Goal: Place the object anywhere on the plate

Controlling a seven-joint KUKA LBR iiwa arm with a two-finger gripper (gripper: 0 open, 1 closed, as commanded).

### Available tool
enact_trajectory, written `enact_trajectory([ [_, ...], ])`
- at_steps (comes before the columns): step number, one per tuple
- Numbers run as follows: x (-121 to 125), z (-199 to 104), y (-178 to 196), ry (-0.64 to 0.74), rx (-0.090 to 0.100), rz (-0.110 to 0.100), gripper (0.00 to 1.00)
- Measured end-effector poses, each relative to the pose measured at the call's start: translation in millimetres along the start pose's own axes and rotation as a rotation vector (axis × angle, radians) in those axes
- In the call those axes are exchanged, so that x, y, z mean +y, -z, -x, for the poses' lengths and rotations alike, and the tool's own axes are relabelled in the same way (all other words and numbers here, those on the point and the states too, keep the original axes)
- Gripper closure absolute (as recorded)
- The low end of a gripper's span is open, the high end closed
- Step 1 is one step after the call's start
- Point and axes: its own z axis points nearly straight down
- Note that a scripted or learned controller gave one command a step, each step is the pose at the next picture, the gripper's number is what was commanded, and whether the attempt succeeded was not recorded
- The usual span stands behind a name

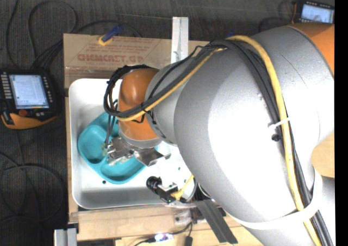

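Note:
A teal plate (93, 140) with raised dividers lies in the left half of the white bin (81, 95). My gripper (116, 151) hangs straight over the plate's middle, with its metal tip down near the plate's surface. The orange wrist band (136, 95) sits right above it. I see no separate object on the bare parts of the plate, and the arm hides whatever is under the gripper and to its right.
The grey arm (239, 131) covers the right side of the bin and all of the bench beyond it. A cardboard sheet (119, 49) lies behind the bin. A handheld control screen (26, 94) rests on the floor at left.

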Motion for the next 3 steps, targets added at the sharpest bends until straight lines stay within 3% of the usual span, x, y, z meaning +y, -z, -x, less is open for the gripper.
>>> enact_trajectory([
  [1,2.5,40.1,45.2,0.033,0.01,0.014,1.0],
  [2,-21.7,-8.5,64.5,0.238,0.011,0.013,1.0],
  [3,-37.2,59.4,36.5,0.349,0.009,0.014,1.0],
])
